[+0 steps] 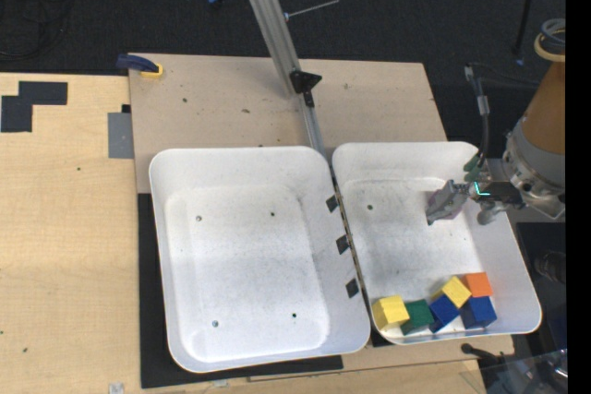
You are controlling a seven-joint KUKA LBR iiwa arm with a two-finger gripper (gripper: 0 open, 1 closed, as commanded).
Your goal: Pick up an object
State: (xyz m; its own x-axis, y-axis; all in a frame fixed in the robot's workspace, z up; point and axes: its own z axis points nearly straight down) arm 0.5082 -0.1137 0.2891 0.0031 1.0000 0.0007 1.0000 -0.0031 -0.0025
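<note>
The end effector [455, 200], its state impossible to tell, hangs over the right bin [406, 166], with the blocks [441, 304] clustered toward the near corner.

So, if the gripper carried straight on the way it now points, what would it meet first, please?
The gripper seems to point leftward and down over the right bin. It would probably meet that bin's bare floor first; the blocks lie off its line, nearer the camera. Depth is unclear.
</note>
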